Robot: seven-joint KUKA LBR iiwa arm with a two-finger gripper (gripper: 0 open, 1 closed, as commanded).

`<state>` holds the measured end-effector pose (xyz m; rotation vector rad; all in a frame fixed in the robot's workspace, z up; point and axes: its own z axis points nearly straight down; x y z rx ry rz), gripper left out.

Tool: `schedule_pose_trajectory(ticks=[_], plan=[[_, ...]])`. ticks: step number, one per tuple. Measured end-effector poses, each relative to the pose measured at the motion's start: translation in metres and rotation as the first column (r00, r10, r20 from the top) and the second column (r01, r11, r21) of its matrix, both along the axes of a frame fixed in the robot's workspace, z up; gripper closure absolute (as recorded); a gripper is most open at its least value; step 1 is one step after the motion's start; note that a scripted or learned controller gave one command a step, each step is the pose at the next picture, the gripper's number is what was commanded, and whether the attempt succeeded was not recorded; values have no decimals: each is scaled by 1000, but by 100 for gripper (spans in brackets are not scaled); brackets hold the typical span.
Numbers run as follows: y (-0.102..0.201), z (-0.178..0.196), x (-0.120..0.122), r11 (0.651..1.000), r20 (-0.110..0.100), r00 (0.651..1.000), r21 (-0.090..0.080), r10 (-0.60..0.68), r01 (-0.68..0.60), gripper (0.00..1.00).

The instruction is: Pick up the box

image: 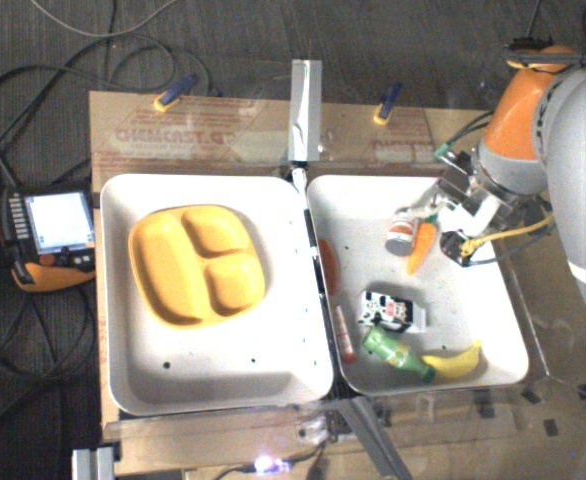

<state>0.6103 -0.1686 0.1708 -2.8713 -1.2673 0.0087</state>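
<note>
We see the gripper (428, 211) low over the far side of the right bin (518, 308), the grey arm (543, 118) reaching in from the right with its orange band above the wrist. Whether it is open or closed we cannot tell; the wrist hardware and cables crowd that spot.

Just under and beside the gripper lie an orange carrot (420, 247) and a small red-and-white can (401, 234), touching or nearly so. We judge the tool is poised over these two, not over our target.

The box (391, 311), dark with white printing, lies flat toward the near side of the gripper and slightly left, well apart from it. Past the box, nearer still, a green bottle (397, 353) and a yellow banana (452, 362) rest against each other, close to the box's near edge. A red marker-like stick (344, 332) hugs the bin wall, left of the gripper and nearer.

Well left of the gripper, the left bin (123, 368) holds a yellow divided tray (199, 264).

In our view, reaching the box calls for a move toward the near side; the bottle beside it leaves little room there.
</note>
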Motion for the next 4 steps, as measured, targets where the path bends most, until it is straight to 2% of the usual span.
schedule_pose_trajectory(ticks=[1,2,3,4], plan=[[-44,20,-31,999,2,999,-1,41,-41,0],[-48,66,-82,989,1,989,0,-150,150,0],[-31,-76,-123,990,7,990,1,-142,142,0],[-51,43,-106,981,3,981,-4,-196,196,0]])
